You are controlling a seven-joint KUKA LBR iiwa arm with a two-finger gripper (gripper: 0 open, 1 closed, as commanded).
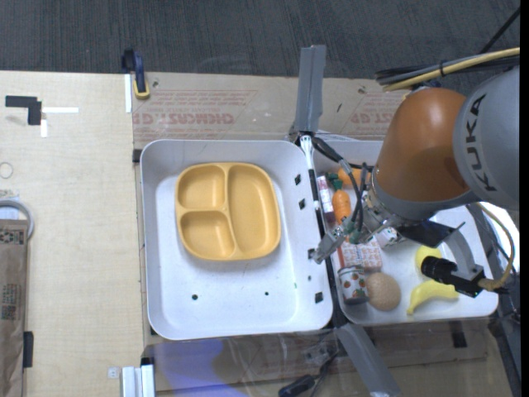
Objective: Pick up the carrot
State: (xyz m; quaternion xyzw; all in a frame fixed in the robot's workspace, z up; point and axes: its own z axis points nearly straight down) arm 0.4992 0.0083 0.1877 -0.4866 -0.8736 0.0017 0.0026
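The carrot is a small orange piece lying at the left side of the right bin, close to the wall between the two bins. My gripper hangs just below and to the right of it, under the orange wrist band. The arm's bulk hides much of the right bin and the far end of the carrot. Nothing shows as held.
A yellow divided plate rests in the left bin. In the right bin lie a banana, a tan round item, a small can and a red-and-white packet, all crowded near the gripper.
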